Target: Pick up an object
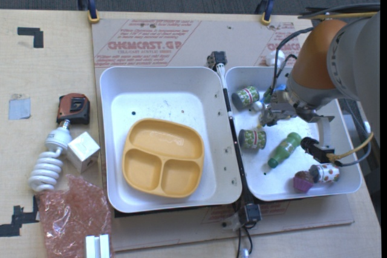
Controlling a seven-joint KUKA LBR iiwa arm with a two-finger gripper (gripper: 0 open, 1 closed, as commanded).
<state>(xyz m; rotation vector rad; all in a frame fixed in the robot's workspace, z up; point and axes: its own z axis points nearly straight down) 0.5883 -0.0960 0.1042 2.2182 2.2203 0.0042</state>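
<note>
The right bin (254, 187) holds several small things. A green-labelled can (245, 96) lies near its back left, and a second one (253, 138) sits at mid left. A green bottle (284, 149) lies slanted in the middle. A purple and spotted toy (316, 177) rests at the front right. My gripper (270, 113) hangs over the bin's middle, between the two cans and just behind the bottle. The grey arm with its orange band (315, 60) covers the bin's back right.
The left bin (115, 130) carries a yellow divided plate (162, 156). Left of the bins lie a tape measure (73, 109), a spiral bulb (49, 160), a white cube (83, 148) and a pink mesh bag (71, 214). Blue clamps (89, 4) hold the board's back edge.
</note>
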